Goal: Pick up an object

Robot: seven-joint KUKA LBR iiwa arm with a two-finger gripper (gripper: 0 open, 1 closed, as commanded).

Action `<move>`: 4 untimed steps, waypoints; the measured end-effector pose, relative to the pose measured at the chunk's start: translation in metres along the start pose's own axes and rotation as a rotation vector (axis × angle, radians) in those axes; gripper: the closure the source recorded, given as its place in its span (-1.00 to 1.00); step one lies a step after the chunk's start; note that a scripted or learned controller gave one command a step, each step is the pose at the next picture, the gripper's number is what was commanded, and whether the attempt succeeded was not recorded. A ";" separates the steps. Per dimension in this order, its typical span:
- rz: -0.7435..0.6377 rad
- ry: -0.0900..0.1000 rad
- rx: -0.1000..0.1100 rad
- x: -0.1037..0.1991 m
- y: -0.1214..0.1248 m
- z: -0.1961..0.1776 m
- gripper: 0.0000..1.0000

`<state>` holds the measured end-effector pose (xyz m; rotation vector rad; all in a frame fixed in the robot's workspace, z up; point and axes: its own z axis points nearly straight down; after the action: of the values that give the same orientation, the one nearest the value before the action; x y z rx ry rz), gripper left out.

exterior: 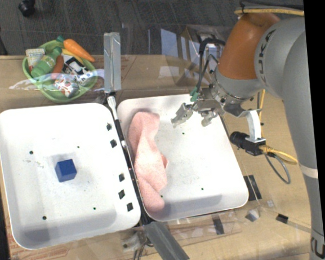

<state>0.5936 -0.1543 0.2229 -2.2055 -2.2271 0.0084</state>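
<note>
A pink cloth lies crumpled along the left side of the right bin, stretched from the back wall toward the front. A blue cube sits in the left bin, near its middle. My gripper hangs over the back of the right bin, to the right of the cloth's upper end. Its two fingers are spread apart, with nothing between them.
A green bowl with toy vegetables and small packets stands behind the left bin. A row of black clips runs along the divide between the bins. The grey arm fills the right side of the view.
</note>
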 end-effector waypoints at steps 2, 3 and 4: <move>-0.162 -0.001 -0.006 0.035 -0.039 0.132 -1.00; -0.353 0.000 -0.003 0.076 -0.116 0.034 -1.00; -0.367 -0.001 -0.007 0.049 -0.093 0.133 -1.00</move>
<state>0.4988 -0.1060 0.0908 -1.7642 -2.5964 -0.0008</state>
